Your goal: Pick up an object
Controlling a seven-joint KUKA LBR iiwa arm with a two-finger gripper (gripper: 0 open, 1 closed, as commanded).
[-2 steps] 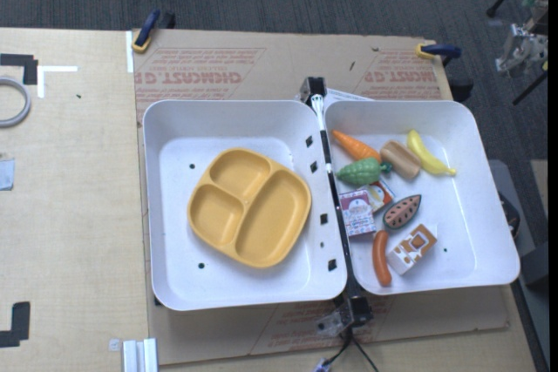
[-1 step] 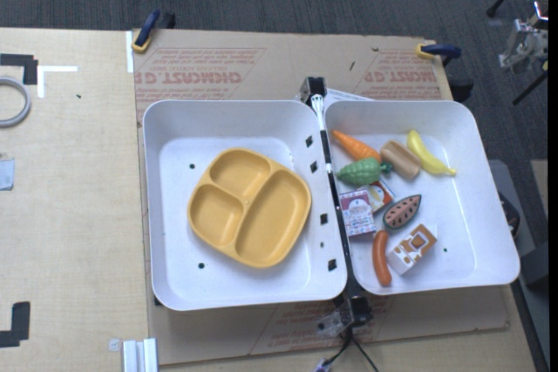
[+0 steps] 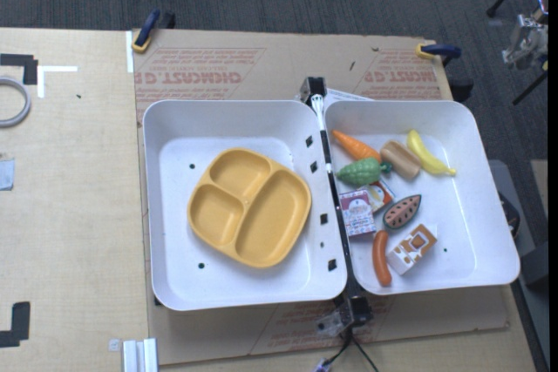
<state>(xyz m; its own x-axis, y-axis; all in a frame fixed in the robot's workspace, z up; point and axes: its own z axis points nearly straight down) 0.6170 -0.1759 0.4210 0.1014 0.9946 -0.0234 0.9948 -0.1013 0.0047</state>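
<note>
Camera view, left bin: you see a yellow divided plate lying in its middle.

Camera view, right bin: the pickable things cluster toward its 9 o'clock side, against the wall shared with the left bin.

Items: carrot at 11 o'clock; green vegetable just below it; hot dog bun and banana toward 12 o'clock; small carton, brown oval piece, sausage and orange-and-white box toward 7 o'clock.

Claw: you cannot tell its state or bearing from here (judge the arm as still to reach in from 3 o'clock).

Key relation: the banana lies nearest that 3 o'clock side, apart from the bun, its long axis running 10 to 4 o'clock.

Judgement: nothing looks lifted yet.
</note>
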